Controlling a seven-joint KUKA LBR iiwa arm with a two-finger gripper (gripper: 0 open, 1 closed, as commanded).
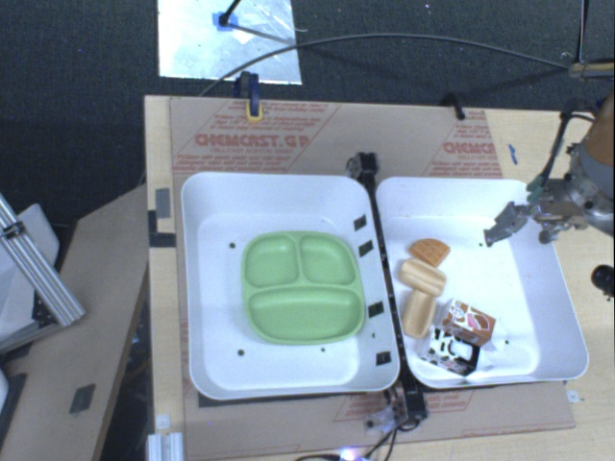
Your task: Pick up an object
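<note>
left bin (216, 257) has the divided plate (304, 287) in it. right bin (548, 296) has the food bits (423, 281) bunched by its left wall, carton (461, 334) in front.

- A grey metal gripper (509, 223) with dark, pointed fingertips is seen.
- A bulky silver-grey wrist (577, 200) sits behind it.
- An orange band (601, 142) is seen above.
- A thin dark cable (553, 157) runs alongside.

Arm (594, 161) reaching in from right, pincer (502, 227) angled down-left, nothing between fingers
</note>
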